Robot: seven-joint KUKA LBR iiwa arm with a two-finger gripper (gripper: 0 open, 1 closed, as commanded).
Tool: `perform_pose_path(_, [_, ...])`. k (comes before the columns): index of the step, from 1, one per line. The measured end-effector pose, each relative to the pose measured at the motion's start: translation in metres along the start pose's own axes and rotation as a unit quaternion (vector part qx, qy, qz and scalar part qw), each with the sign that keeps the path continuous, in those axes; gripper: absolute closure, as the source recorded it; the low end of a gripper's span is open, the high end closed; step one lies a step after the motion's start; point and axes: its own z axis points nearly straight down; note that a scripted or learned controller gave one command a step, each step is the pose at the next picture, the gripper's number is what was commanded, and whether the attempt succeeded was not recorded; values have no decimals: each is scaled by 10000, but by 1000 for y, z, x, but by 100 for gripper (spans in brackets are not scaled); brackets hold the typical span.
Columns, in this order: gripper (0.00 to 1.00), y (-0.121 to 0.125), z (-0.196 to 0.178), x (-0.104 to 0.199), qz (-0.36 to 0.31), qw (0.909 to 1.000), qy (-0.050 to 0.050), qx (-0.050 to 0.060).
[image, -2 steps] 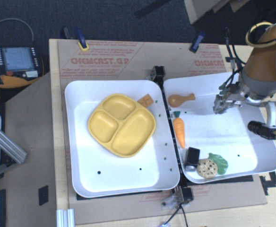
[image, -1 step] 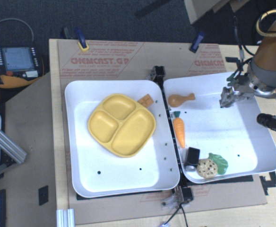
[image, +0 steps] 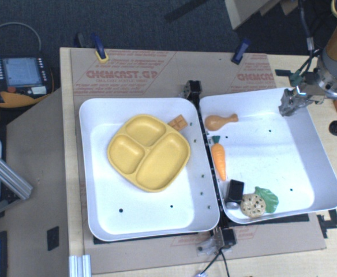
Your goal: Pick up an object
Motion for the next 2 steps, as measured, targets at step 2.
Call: perform_pose_path(2, [100,-37,20,98,-21,10000,32,68])
